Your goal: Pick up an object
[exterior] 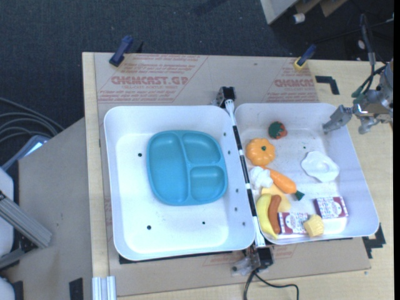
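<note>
- The gripper (351,119) hangs at the right bin's (365,186) far right edge, its two fingers spread apart with nothing between them.
- Nearest it in that bin lie a white fried egg (319,165) and a small tomato (277,130).
- Further toward the divider: an orange pumpkin (260,152), a carrot (283,182), a banana (266,213), a hot dog (275,214), and two milk cartons (330,207).
- The left bin (125,186) holds a blue divided plate (186,167).
</note>
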You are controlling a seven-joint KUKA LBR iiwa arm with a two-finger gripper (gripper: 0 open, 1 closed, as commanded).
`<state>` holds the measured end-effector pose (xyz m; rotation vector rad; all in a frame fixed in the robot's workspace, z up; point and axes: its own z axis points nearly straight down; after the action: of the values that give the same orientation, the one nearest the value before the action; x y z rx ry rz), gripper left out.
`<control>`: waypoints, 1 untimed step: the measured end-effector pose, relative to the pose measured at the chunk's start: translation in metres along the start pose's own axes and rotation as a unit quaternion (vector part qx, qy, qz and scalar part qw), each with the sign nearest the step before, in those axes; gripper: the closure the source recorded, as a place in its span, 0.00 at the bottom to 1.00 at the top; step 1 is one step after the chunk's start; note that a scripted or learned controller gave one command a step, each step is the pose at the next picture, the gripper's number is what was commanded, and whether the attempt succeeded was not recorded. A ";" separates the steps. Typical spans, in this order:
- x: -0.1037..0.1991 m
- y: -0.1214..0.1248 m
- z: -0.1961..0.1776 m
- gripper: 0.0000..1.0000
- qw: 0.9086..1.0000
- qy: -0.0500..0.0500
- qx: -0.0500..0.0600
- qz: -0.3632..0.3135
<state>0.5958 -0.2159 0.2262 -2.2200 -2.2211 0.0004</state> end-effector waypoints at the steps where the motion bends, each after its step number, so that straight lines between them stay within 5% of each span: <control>1: 0.044 -0.002 0.141 0.00 1.000 0.000 -0.001 0.000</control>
<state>0.5932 -0.1717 0.0850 -2.2204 -2.2228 -0.0011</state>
